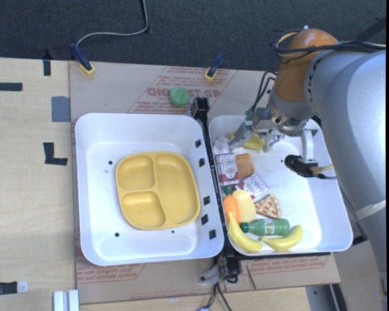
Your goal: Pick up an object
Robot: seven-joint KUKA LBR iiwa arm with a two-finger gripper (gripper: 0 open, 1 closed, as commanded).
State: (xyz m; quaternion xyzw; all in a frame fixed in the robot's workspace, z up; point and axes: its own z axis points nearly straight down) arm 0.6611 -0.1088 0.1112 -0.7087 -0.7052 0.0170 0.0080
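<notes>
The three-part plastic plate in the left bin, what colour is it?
Yellow, seen in the camera view.

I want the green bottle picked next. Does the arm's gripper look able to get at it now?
Probably yes: the green bottle lies on top of the bananas, uncovered, and the gripper hangs over the same bin.

Both bins [91,173] are smooth, glossy white plastic. Divided yellow tray [158,190]: matt plastic. Bananas [266,240]: shiny, apparently plastic. Tabletop [19,186] is pale wood laminate beneath matt brown cardboard [136,89].

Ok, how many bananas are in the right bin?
2. One banana lies at the bin's near-left edge; the other banana curves beside it under the green bottle. More could be hidden beneath the pile.
</notes>
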